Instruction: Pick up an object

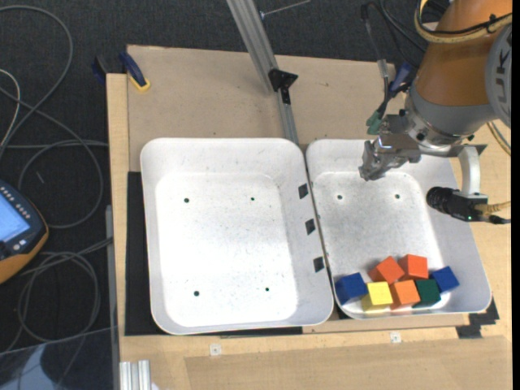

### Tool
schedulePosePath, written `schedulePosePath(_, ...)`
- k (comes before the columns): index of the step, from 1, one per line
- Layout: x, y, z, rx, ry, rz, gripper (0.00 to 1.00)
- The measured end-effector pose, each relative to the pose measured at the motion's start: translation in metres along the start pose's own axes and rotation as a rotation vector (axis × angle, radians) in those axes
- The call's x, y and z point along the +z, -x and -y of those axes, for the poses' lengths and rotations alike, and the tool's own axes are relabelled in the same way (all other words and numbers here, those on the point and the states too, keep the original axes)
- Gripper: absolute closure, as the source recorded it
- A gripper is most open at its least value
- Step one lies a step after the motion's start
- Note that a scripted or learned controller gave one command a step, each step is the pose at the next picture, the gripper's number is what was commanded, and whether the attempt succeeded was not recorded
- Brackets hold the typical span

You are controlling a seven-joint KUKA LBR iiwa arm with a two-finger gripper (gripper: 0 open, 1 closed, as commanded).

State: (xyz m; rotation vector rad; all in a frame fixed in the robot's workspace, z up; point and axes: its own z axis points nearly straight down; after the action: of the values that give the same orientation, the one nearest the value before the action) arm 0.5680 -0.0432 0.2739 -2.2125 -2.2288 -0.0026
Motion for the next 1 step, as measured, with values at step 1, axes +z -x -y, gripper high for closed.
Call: schedulePosePath(1, 0.0171, -0.05, -0.013, 0.001, -0.004, -0.001, 1.0)
